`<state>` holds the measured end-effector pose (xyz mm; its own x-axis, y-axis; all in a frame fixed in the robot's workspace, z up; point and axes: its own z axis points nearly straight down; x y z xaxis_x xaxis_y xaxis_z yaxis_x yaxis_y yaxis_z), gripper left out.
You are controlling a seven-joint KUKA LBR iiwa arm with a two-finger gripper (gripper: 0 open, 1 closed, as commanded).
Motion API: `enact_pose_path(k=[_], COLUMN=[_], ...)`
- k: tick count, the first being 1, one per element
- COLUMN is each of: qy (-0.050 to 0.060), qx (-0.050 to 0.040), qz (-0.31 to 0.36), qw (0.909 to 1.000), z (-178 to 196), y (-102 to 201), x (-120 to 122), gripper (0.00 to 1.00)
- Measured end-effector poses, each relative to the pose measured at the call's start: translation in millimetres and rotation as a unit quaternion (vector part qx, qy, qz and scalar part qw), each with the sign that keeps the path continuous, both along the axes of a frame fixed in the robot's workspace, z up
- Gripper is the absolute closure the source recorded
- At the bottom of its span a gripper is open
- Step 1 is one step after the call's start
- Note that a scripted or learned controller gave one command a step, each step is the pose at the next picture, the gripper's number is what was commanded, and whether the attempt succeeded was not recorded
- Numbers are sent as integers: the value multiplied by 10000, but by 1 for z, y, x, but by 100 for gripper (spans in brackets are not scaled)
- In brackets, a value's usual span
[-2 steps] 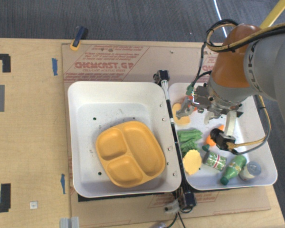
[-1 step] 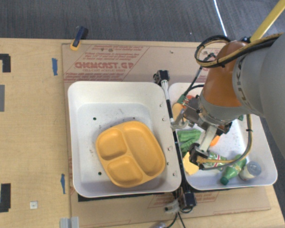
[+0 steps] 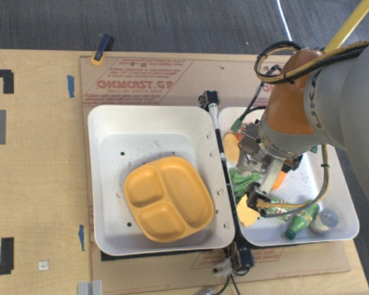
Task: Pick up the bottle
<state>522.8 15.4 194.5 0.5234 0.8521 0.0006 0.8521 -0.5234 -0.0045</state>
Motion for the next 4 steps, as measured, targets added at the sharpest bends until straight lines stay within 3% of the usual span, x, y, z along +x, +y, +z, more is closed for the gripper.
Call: enact_pose_path(k=[1, 2, 3, 4], qy=[-4, -7, -18, -26], qx=[-2, -2, -10, -10], qz=[1552, 1552, 1240, 1232], qw=[9879, 9879, 9923, 9924], z=[-10, -10, -10, 0], y=[-44, -44, 14, 14], x=[-44, -44, -28, -27], gripper=[100, 0, 0, 100])
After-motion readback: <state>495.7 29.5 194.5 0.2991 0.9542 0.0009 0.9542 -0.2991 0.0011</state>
